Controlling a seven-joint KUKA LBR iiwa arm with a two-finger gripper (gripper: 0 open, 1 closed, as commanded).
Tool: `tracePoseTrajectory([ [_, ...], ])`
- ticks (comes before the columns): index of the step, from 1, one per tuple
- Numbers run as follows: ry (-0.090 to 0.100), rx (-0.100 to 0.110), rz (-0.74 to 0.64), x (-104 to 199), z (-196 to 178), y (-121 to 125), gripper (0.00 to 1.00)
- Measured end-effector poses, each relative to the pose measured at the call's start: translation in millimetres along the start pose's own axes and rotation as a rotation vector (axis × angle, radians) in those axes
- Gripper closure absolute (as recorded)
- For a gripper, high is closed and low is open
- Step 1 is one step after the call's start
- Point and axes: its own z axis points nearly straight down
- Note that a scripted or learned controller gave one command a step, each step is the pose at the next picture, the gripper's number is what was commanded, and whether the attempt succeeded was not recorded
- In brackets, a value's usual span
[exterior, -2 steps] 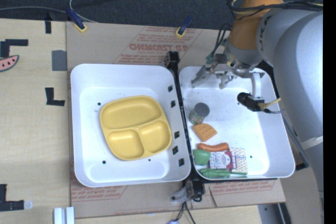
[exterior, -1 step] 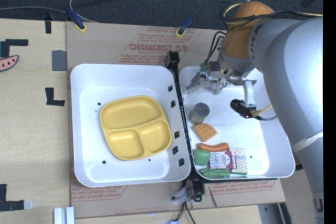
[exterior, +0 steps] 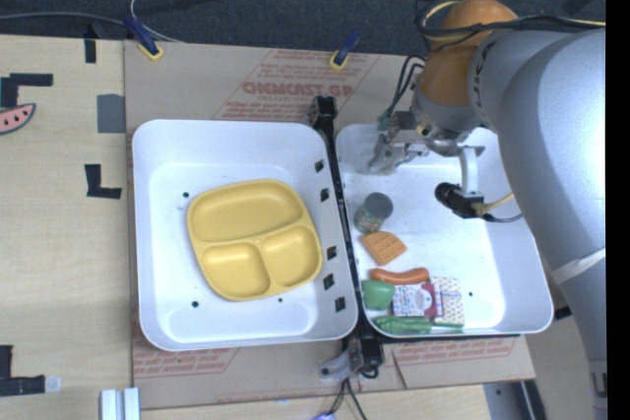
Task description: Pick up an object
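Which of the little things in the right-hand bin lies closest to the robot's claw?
The round grey piece. It lies just below the gripper, apart from the orange waffle, hot dog and green items further down.

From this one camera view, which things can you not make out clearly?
- Claw: small and blurred at the right bin's far end, so its state is unclear.
- Grey round object: too blurred to name.
- Green toys and red toy: heaped with a patterned packet at the near edge, outlines merging.
- Arm: cut off by the right edge.
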Motion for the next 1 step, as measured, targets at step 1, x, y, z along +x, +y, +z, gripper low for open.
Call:
tracePoseTrajectory([
  [1, 0.0, 0.0, 0.0, 0.0, 0.0, 0.0, 0.0],
])
